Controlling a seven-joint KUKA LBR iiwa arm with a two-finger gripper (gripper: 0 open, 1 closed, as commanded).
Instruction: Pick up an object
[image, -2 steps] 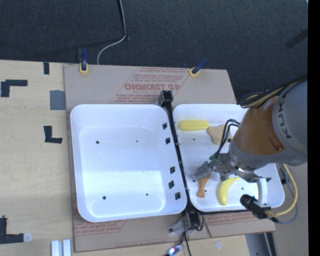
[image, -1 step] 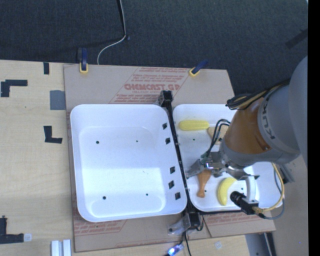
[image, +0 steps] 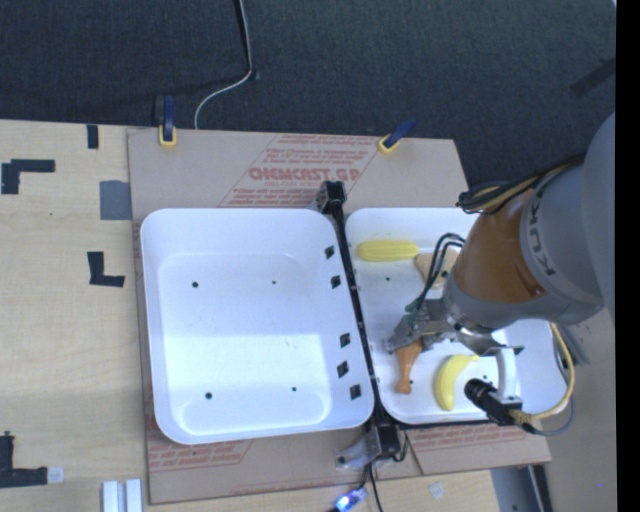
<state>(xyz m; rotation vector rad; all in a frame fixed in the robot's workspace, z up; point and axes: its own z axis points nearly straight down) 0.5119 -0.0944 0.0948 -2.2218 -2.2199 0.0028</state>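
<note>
Three items in right bin (image: 375, 300): orange piece (image: 404, 368) beneath jaws (image: 412, 335), their state undeterminable; centre over it, clear of banana (image: 452, 381) near front edge.

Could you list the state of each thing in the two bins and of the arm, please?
left bin: sits on the bench beside the other bin.
right bin: holds toy food, arm reaching into it.
corn cob: lying flat near the far wall.
banana: lying near the front wall.
orange carrot-like piece: lying just below the gripper.
gripper: low over the orange piece; grasp not clear.
</note>
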